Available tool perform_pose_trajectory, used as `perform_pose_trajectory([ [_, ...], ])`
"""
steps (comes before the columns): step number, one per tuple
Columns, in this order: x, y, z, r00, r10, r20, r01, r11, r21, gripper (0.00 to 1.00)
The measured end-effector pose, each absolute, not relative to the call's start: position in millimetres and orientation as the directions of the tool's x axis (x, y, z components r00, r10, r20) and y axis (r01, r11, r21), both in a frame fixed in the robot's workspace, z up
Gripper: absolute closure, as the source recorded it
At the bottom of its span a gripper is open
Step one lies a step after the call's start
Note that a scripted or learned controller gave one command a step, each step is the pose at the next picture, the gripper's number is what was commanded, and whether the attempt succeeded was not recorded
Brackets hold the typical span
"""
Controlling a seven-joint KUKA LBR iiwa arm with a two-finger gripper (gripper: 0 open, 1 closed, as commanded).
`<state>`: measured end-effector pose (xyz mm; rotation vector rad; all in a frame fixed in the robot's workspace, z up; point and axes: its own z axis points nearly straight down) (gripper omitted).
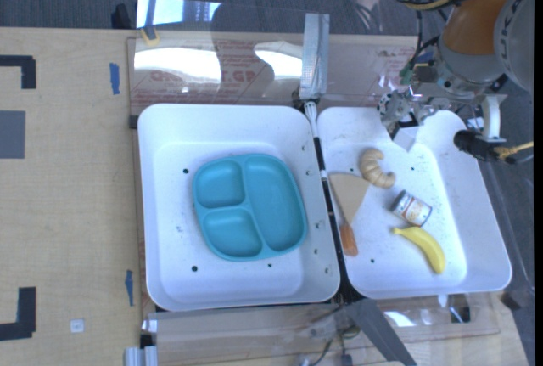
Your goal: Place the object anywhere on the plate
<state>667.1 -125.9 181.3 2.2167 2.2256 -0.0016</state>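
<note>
The gripper (400, 111) hovers at twelve o'clock of the croissant (376, 166) (grip state unreadable); the small jar's (411, 207) label is illegible; the teal plate (248, 206) sits apart.

We see the arm (492, 8) cut off by the right edge, the gripper (399, 114) too small to read at the right bin's (475, 262) far edge

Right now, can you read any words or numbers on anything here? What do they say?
None can be read for sure.
Clear panel behind the bins: faint reddish print, too blurred to read.
Small jar: a label, too small to read.
Plate, banana, croissant: no writing seen.
</note>
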Motion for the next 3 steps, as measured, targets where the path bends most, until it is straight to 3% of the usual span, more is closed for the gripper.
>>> perform_pose_trajectory([
  [1,636.7,-30.5,185.2,-0.009,1.000,0.004,1.000,0.009,-0.001,1.00],
  [2,572.5,85.5,184.2,-0.011,1.000,0.004,1.000,0.011,-0.003,1.00],
  [3,573.3,79.6,184.2,-0.002,1.000,0.000,1.000,0.002,-0.003,0.00],
])
